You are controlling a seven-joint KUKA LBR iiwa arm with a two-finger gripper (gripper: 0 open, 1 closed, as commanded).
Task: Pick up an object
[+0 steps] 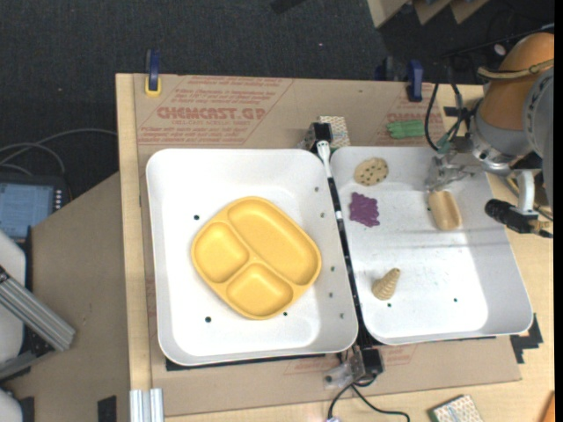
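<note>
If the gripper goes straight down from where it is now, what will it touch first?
Probably the tan bread roll, which lies just below the gripper in the right bin; depth is unclear from above.

A brown board-topped bench (220,112) carries everything. Two shallow white bins sit side by side on it: left bin (176,323), right bin (475,315).

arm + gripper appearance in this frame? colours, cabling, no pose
The arm has an orange rounded section above a grey wrist housing. Black cables loop beside it. The gripper is a small pale-metal assembly, with a dark fitting jutting out near the bin's right rim. No markings are legible.
</note>
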